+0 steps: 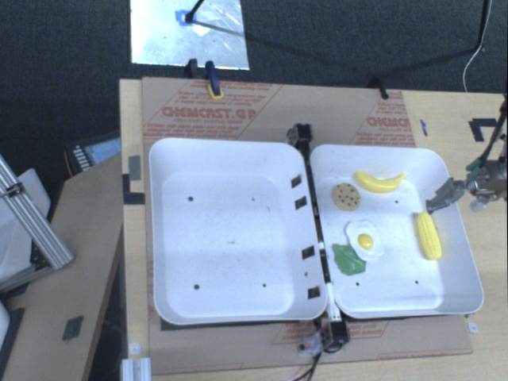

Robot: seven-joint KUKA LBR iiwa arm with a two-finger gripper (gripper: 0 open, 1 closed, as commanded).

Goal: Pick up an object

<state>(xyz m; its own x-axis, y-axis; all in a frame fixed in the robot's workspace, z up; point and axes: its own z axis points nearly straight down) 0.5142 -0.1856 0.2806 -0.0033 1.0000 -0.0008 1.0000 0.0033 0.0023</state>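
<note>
Two white bins sat side by side on the desk (444,109). The right bin (456,292) held a banana (379,182), a cookie (345,196), a fried egg (364,240), a green leaf (348,259) and a corn cob (429,235). The end effector (443,195) hovered at that bin's right rim, just above the corn; its opening could not be made out.

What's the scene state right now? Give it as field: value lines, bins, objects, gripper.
left bin: no objects seen
right bin: five toy foods
banana: far side, near the cookie
cookie: left of the banana
fried egg: middle, touching the green leaf
green leaf: near the divider
corn cob: right side, lying lengthwise
gripper: at the right rim, above the corn cob, holding nothing visible
</note>
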